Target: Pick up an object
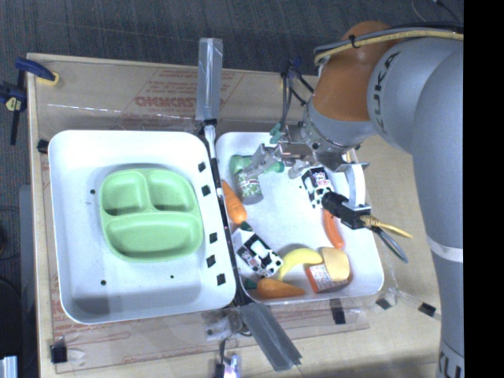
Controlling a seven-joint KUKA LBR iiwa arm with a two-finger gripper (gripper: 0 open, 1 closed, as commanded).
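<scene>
Here the grey KUKA arm [409,132], its orange band above the wrist and part of the maker's name readable in pale letters on its casing, reaches in from the right over the right white plastic bin [364,252]. The two-finger gripper [272,157] hangs low over that bin's upper left part, right at a small clear bottle with a green label [249,178] that lies tilted there. The bottle's upper end seems to meet the fingertips, but metal and glare blur together at that spot, so whether the jaws are apart or clamped on the bottle cannot be told.

Near the right bin's left wall lies an orange carrot [233,202], just below the bottle. Lower down sit a black-and-white patterned block [260,257], a yellow banana [298,261] touching it, a second orange carrot [277,289] along the bottom wall, and a yellow-orange container with a white and red label [329,269]; its print is too small to read. A slim orange-red stick [334,230] lies near the right wall.

The left white bin [67,211] holds a green three-compartment plastic tray [151,213], lying flat. Faint reddish lettering, reversed and illegible, marks the clear sheet over the wooden bench [169,89] above the bins.
</scene>
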